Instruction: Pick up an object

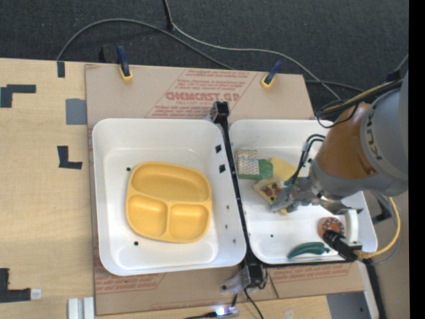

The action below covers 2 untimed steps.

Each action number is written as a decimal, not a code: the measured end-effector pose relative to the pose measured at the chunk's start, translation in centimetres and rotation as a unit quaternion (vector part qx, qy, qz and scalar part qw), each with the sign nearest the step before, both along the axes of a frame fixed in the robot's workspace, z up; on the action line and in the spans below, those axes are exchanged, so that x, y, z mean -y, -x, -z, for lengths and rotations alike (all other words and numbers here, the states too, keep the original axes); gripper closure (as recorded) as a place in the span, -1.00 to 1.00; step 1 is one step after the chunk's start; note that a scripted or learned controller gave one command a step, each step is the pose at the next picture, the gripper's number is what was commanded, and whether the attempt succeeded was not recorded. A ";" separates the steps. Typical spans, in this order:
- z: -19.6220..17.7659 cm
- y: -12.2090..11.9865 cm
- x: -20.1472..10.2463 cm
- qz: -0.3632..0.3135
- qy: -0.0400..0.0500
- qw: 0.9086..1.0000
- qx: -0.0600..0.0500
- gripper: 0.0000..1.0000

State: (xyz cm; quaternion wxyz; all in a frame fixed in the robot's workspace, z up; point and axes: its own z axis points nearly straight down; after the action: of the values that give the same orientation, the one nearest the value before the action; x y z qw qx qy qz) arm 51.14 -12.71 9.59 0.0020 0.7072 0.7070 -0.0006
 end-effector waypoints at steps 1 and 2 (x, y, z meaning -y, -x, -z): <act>-4.2 -0.2 0.2 -0.001 -0.002 1.000 -0.001 1.00; -9.0 0.4 0.8 0.000 -0.001 1.000 0.000 1.00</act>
State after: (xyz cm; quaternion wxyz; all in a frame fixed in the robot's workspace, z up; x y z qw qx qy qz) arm 50.71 -13.52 18.57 0.0011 0.7070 0.7072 0.0005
